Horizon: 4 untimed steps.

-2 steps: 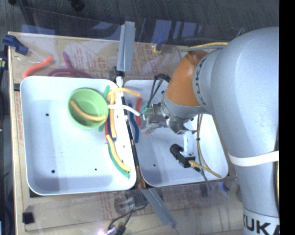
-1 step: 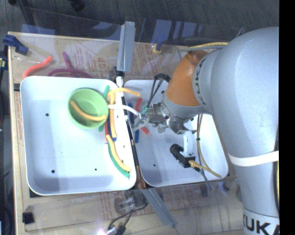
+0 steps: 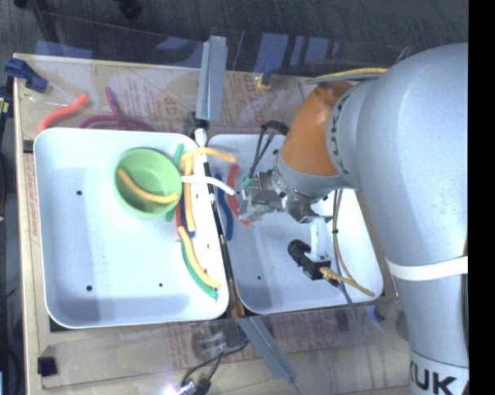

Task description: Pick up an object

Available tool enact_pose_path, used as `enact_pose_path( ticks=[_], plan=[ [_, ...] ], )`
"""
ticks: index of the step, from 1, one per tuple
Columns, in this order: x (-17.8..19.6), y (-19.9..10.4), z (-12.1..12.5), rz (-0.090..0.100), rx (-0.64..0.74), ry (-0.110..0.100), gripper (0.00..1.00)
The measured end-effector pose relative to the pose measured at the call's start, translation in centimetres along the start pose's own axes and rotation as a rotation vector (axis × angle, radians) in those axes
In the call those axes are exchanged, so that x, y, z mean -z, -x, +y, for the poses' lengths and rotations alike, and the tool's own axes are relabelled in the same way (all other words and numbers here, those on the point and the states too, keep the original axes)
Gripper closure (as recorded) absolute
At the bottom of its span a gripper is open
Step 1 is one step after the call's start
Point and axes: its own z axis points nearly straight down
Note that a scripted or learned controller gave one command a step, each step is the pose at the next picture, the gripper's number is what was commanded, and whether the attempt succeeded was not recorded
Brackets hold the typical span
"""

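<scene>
Your claw (image 3: 249,204) sits low at the right bin's (image 3: 264,295) left wall, near red and blue pieces (image 3: 228,189). You cannot tell its state. The green bowl (image 3: 149,181) lies in the left bin (image 3: 91,286).

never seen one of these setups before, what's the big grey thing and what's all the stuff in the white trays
The big grey shape is a robot arm with an orange band near its wrist. One camera fixed above the bench looks down at a slant, and the arm reaches in from the right. Its gripper hangs low over the right bin, near that bin's left wall. The left bin holds a green bowl and several coloured flexible strips along its right side. Whether the gripper holds anything is too unclear to tell.
</scene>
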Motion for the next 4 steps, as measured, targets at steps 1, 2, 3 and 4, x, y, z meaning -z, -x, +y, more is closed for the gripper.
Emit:
enact_pose_path(
  ticks=[1, 2, 3, 4],
  plan=[
    [0.0, 0.0, 0.0, 0.0, 0.001, 0.0, 0.0],
    [-2.9, 0.6, 2.7, 0.002, 0.116, 0.01, 0.0],
    [-1.9, 0.0, 2.8, 0.011, 0.124, 0.013, 1.0],
    [-1.8, 0.3, 2.8, 0.006, 0.122, 0.014, 0.0]
  ],
)
